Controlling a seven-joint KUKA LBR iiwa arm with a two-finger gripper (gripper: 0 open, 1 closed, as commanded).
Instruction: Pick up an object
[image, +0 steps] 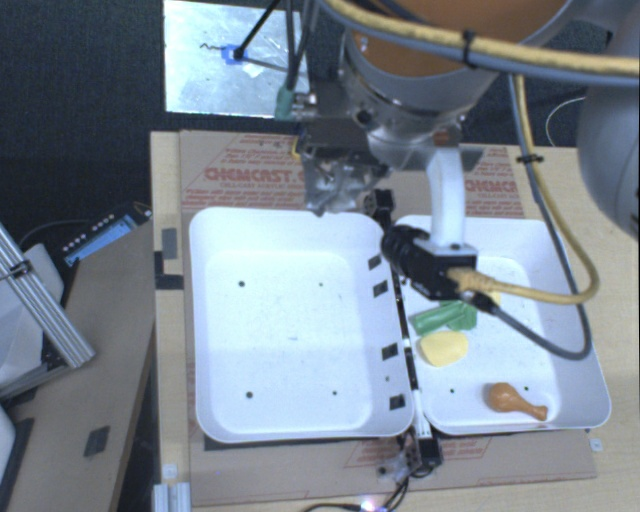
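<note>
Camera view | right bin (560, 385): green piece (445, 318) 1, yellow piece (443, 348) 1, orange piece (515, 400) 1 | fingers (340, 205): unclear

My arm (608, 150) enters from the right of the camera view and bends over its upper centre. My wrist (410, 95), grey below the orange band (445, 30), points downward. My gripper (338, 188) hangs beneath it, toward the left.
</note>
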